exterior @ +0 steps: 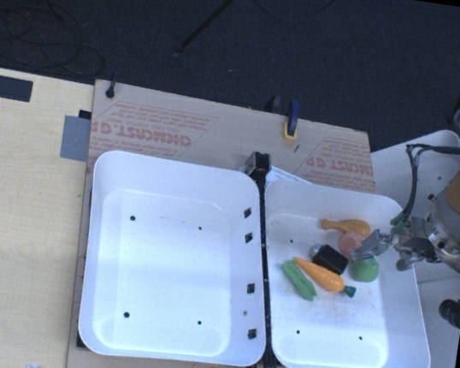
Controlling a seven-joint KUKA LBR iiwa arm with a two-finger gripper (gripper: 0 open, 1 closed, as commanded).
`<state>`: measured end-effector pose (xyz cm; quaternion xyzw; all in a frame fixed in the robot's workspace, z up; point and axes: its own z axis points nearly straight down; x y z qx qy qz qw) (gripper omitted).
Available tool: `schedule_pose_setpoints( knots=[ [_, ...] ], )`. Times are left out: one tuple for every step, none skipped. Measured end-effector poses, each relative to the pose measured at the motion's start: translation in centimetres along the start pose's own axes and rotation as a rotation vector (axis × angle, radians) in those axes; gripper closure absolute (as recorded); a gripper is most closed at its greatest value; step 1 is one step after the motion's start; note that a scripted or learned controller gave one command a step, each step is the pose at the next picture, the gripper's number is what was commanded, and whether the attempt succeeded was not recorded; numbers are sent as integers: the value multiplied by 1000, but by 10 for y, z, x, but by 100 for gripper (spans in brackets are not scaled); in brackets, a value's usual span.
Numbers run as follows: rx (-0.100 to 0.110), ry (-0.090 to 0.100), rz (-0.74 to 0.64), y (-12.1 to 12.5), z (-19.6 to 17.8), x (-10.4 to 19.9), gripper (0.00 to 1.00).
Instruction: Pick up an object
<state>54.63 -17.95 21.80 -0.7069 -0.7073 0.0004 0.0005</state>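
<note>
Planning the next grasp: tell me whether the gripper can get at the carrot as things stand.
Probably yes. The carrot lies uncovered in the right bin, and the gripper hovers close by; only the green pod and black block crowd it.

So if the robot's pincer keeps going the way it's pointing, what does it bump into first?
Probably the green ball. The pincer points left and downward, right over it in the right bin. The black block comes next. Depth is hard to judge from above.

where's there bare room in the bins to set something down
The left bin has bare floor from wall to wall. In the right bin, the near half below the carrot is free. It is crowded up by the gripper, around the green ball and black block.
</note>
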Motion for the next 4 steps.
schedule_pose_setpoints(
  knots=[
    [8,4,-3,-19,56,75,0],
    [-16,-3,-1,14,112,78,0],
    [-9,-1,2,12,115,79,0],
    [-3,0,4,10,107,78,100]
  ],
)
